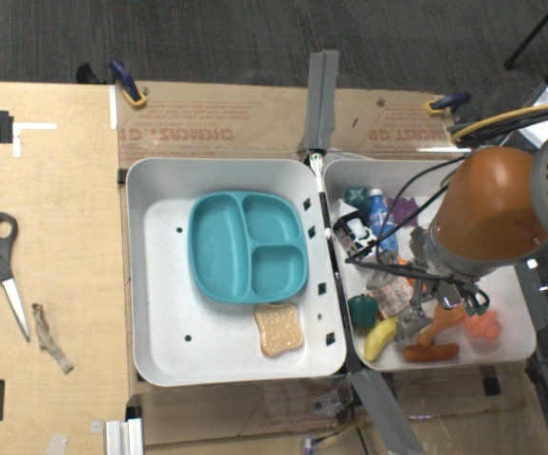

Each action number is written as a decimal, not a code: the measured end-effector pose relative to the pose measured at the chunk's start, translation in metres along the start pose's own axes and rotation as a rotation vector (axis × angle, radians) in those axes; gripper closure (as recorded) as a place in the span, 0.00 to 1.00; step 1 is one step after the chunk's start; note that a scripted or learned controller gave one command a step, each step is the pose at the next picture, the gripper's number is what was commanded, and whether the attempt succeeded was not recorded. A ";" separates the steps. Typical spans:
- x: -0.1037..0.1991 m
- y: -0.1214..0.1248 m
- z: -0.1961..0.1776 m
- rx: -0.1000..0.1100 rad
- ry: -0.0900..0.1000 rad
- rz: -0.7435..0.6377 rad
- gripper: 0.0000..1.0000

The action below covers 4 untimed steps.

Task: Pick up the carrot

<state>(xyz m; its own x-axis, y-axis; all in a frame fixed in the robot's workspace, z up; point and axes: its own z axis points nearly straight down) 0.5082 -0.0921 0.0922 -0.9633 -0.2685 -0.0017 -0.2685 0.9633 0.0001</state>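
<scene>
The arm comes in from the right side of the frame, with its big orange band sitting over the right bin. The gripper hangs down low in that bin, in the lower right part of the frame, right in the middle of a pile of toys.

The carrot is the orange thing just to the right of the gripper's tip and a tiny bit below it. It looks like it lies on a slant, with one end up toward the right and the other end down toward the left. The gripper is so close that it may be touching the carrot, but I can't be sure. The fingers are dark and mixed up with wires and toys, so I cannot tell if they are wide or closed, or if the carrot is between them.

Other toys crowd in close. A red sausage lies just below the carrot. A yellow banana sits to the lower left, beside a green pepper. A pink toy is just to the right.

The left bin holds a teal plate and a piece of toast.

I think the gripper needs to slide a little to the right and turn to cross the carrot's long side.
</scene>
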 end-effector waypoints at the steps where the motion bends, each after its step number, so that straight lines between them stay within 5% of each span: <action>1: -0.029 -0.014 -0.001 0.001 -0.004 0.237 0.00; 2: -0.031 -0.014 -0.013 0.003 -0.008 0.235 1.00; 3: -0.028 0.041 -0.100 0.000 -0.003 -0.018 1.00; 4: -0.062 -0.042 -0.170 0.001 -0.003 0.044 1.00</action>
